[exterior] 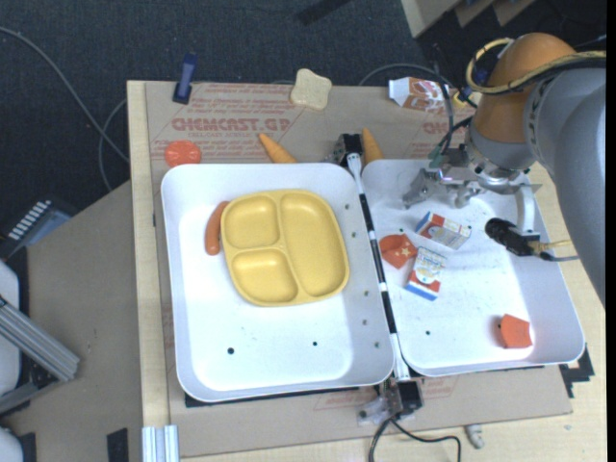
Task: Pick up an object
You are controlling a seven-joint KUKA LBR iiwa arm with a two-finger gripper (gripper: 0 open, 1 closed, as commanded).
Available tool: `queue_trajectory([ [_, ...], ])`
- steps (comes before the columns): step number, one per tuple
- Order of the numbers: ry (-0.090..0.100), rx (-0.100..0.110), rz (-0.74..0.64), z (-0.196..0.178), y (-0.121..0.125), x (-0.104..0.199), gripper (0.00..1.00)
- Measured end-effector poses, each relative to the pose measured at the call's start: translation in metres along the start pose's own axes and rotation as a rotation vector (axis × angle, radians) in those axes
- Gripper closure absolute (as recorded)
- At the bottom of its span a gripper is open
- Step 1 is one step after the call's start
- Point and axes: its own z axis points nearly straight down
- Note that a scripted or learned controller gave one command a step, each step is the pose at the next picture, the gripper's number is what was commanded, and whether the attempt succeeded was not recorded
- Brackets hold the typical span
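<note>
Camera view: gripper (445, 183) hangs over the back edge of the right bin (553, 340), near its back-left corner, w/ nothing seen between its parts; can't tell its state from here, too small and cluttered. Candidates in the right bin: red-and-white carton (444, 230) just in front of the gripper, a 2nd small carton (425, 271) nearer the bin's middle, an orange-red piece (396, 250) by the left wall, an orange block (515, 332) near the front-right corner. Left bin (192, 345) carries a yellow divided plate (284, 246) in its middle, w/ a sausage-like item (212, 230) touching the plate's left side. Step, as I judge it: approach, no pick yet. Closest target is prob the red-and-white carton; next move calls for lining up over it, going down w/o knocking the 2nd carton, closing squarely on it, then lifting.
</note>
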Motion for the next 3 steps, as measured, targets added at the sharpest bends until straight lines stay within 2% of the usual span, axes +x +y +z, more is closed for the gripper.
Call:
queue_trajectory([
  [1,-0.001,-0.001,0.002,-0.048,0.0,-0.05,0.0],
  [2,0.001,0.003,0.001,-0.013,-0.05,-0.012,0.0],
  [3,-0.017,-0.017,0.008,-0.007,-0.073,0.019,0.0],
])
